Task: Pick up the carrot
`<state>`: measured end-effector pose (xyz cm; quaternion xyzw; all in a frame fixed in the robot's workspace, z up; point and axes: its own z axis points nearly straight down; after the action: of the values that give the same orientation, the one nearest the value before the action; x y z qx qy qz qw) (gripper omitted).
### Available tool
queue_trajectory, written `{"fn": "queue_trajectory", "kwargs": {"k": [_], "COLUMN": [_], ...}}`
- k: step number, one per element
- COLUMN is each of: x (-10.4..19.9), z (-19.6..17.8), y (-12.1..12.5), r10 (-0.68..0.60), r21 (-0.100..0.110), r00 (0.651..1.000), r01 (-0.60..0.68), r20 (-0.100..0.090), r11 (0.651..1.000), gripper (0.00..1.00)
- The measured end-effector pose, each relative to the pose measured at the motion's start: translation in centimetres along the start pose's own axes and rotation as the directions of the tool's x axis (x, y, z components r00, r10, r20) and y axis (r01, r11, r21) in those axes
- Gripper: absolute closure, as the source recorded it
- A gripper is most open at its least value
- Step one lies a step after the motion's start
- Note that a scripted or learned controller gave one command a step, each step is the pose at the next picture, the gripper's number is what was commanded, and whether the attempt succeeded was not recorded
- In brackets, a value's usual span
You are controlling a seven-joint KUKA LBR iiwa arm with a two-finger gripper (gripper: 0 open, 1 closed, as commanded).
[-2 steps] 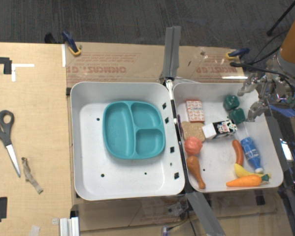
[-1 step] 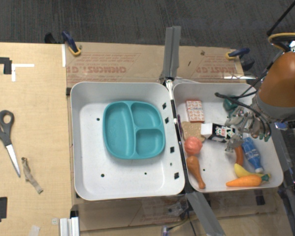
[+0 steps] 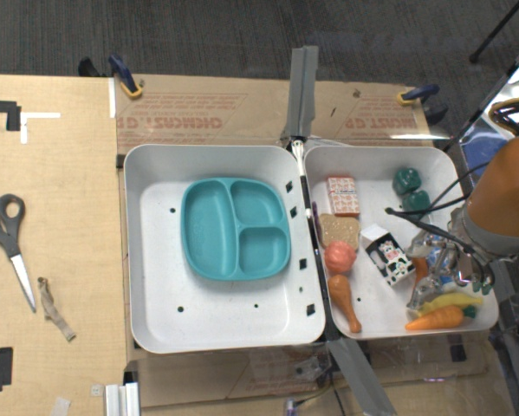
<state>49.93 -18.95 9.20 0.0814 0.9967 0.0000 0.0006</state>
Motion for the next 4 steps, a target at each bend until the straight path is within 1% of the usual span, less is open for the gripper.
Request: {"fn": "queue_trajectory", "kwargs": {"k": [1, 2, 3, 4], "x": [1.34, 1.2, 0.8, 0.52], "z": [-0.16, -0.23, -0.53, -0.33], "y": [-3.36, -3.17, -2.95, -3.23], "r10": [-0.009, -0.099, -0.468, -0.39], "r21": [0.0, 0.0, 0.008, 0.004], "r00": [1.0, 0.995, 0.884, 0.921], "r01": [0.009, 0.099, 0.468, 0.39], "r20": [0.006, 0.009, 0.022, 0.011], "r11": [1.0, 0.995, 0.884, 0.921], "gripper": [0.0, 0.0, 0.0, 0.0]}}
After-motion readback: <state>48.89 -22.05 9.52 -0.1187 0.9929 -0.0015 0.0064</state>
